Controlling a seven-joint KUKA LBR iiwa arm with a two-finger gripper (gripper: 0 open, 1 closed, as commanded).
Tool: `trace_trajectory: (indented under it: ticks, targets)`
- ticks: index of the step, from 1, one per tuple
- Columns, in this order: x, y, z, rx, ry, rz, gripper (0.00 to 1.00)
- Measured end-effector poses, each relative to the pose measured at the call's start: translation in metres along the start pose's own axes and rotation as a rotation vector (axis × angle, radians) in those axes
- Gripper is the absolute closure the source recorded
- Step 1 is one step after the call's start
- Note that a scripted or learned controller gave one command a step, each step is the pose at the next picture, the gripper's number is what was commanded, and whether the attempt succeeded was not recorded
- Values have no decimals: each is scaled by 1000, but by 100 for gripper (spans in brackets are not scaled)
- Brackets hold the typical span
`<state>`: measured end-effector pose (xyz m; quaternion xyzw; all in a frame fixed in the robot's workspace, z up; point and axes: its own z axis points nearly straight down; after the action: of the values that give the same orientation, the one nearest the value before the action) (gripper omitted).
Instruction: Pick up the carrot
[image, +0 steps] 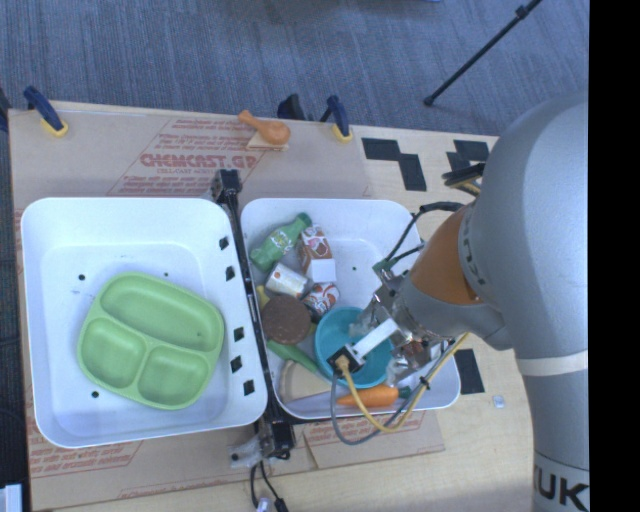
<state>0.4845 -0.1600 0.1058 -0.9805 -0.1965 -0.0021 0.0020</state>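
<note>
The carrot is small and orange. It lies flat along the front wall of the right bin, partly crossed by a yellow cable. My gripper hangs low over the right bin's front right part, just above and behind the carrot, beside a blue bowl. The wrist and its orange band cover most of the gripper. Nothing shows held in it.
The right bin also holds a green bottle, small cartons, a can, a brown disc and a green pod. The left bin holds a green divided plate. Clamps grip the bench's back edge.
</note>
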Motion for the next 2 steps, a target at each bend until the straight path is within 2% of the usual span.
trace_trajectory:
  ticks: [1, 2]
  targets:
    - [-3, -1, -7, 11, -11, -8, 100]
    - [-2, -1, -8, 10, -8, -10, 0]
